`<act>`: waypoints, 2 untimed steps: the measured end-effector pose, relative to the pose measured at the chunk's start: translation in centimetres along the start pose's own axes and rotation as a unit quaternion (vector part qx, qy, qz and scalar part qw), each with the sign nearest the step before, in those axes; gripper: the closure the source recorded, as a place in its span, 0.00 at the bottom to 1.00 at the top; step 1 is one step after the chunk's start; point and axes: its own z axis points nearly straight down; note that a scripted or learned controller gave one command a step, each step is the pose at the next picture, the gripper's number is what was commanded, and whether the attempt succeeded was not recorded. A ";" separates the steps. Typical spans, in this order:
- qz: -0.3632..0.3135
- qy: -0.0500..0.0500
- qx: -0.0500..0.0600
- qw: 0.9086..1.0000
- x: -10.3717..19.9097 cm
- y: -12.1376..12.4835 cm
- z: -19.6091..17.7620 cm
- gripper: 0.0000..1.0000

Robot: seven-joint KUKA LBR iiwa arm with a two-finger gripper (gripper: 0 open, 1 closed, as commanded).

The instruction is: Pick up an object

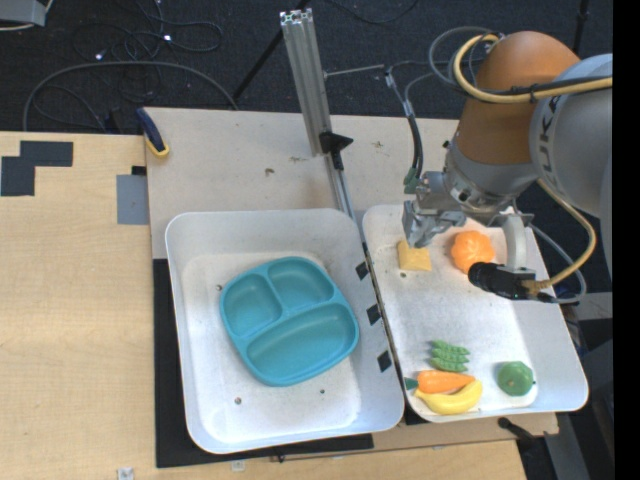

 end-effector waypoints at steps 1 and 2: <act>-0.001 0.000 0.000 1.000 5.5 -0.3 1.1 1.00; 0.000 0.000 0.000 1.000 10.5 0.1 2.3 1.00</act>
